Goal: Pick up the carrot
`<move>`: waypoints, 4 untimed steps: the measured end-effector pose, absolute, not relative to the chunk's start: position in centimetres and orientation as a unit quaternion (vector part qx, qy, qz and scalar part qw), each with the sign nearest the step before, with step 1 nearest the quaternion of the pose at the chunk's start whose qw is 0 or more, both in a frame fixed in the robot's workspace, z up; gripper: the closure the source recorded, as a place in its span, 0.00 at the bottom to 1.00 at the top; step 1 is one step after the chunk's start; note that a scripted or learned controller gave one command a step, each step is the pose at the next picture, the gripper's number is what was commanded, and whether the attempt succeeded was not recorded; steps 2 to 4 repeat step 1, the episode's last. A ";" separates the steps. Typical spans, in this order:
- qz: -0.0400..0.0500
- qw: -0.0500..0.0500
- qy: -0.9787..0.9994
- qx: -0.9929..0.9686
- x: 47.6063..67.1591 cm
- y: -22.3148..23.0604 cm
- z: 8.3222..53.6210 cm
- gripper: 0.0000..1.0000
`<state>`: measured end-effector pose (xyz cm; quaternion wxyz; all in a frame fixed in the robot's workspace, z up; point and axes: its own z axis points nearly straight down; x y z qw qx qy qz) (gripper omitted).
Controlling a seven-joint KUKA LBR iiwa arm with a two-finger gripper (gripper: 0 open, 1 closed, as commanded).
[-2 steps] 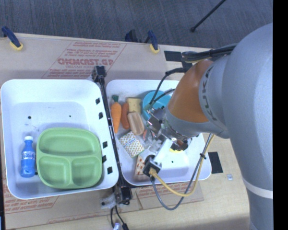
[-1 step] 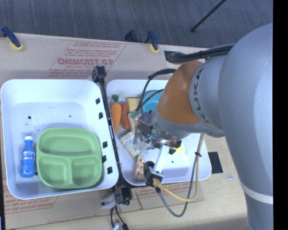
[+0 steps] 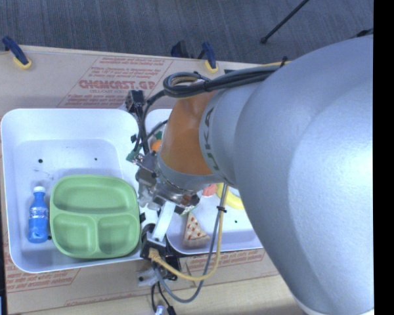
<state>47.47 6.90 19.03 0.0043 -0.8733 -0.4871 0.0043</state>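
Note:
The arm's orange band and grey wrist hang over the right bin [image 3: 240, 240] and cover most of it. A small orange piece with a bit of green, which looks like the carrot [image 3: 155, 145], peeks out at the arm's left edge near the wall between the bins. The gripper [image 3: 164, 194] points down over the right bin's left side, just below that orange piece, and its tips are hidden under the wrist.
The left bin [image 3: 20, 126] holds a green divided plate [image 3: 95, 215] and a blue bottle [image 3: 38, 214] at its left wall. In the right bin lie a pizza slice [image 3: 195, 231], a yellow thing [image 3: 233, 199] and a pinkish thing [image 3: 209, 190].

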 end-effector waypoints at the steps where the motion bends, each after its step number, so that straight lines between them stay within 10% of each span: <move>1: 0.003 0.001 -0.669 -0.743 47.7 4.5 29.2 1.00; 4: 0.003 0.001 -0.669 -0.743 47.7 4.5 29.2 1.00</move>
